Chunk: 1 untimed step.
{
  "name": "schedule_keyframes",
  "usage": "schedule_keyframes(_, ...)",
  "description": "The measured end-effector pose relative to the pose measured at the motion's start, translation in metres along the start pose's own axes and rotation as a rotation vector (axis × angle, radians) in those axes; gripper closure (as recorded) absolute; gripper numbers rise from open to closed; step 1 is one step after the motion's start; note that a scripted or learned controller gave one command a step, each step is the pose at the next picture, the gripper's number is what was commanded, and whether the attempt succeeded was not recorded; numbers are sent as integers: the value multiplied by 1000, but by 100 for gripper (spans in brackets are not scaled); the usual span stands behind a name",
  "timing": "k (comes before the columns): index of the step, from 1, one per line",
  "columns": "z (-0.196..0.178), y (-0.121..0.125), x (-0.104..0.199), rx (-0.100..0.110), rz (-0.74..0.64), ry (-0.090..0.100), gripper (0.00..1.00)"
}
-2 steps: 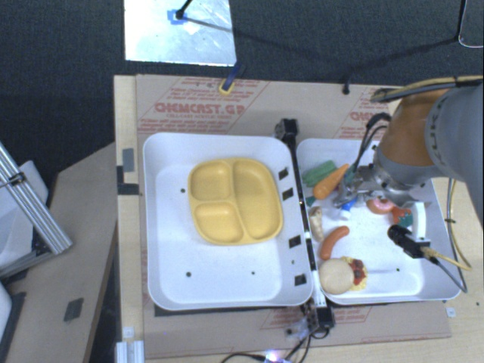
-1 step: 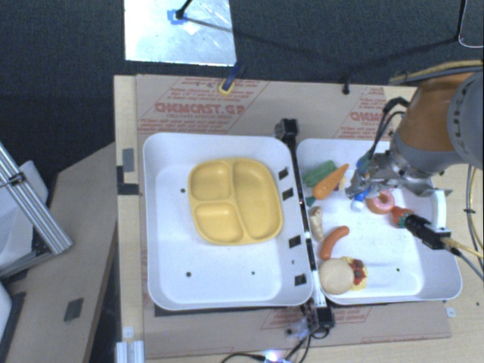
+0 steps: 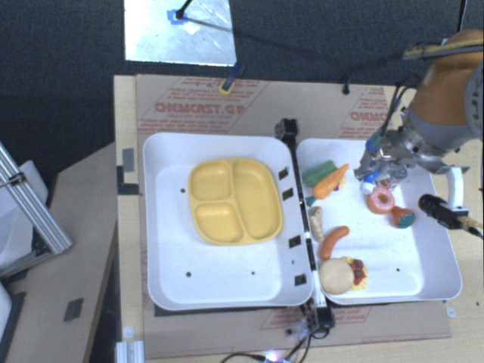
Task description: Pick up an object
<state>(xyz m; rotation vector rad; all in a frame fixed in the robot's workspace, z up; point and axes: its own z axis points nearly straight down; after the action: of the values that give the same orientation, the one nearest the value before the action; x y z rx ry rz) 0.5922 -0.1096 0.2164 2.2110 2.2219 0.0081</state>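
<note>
My gripper [image 3: 380, 174] hangs over the upper right part of the right bin [image 3: 435, 278], just above a pink doughnut [image 3: 380, 201]. Right of the doughnut lies a small red and teal toy [image 3: 401, 217]. A carrot [image 3: 329, 181] and a green piece [image 3: 318, 172] lie at the bin's upper left. A red sausage [image 3: 333, 240] lies in the middle, beside a pale slim piece [image 3: 315, 221]. A round bun with red and yellow filling [image 3: 342, 274] sits at the bin's front left.
The left bin [image 3: 162, 278] holds a yellow three-part plate [image 3: 234, 200]. A black divider with clips [image 3: 296, 203] runs between the bins. The grey and orange arm [image 3: 446, 97] comes in from the upper right, with a black fitting [image 3: 442, 209] beside the bin's right rim.
</note>
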Motion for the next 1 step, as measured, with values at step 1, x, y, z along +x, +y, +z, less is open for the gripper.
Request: schedule_keyframes(1, -9, 1, 0, 5, 0, 1, 100)
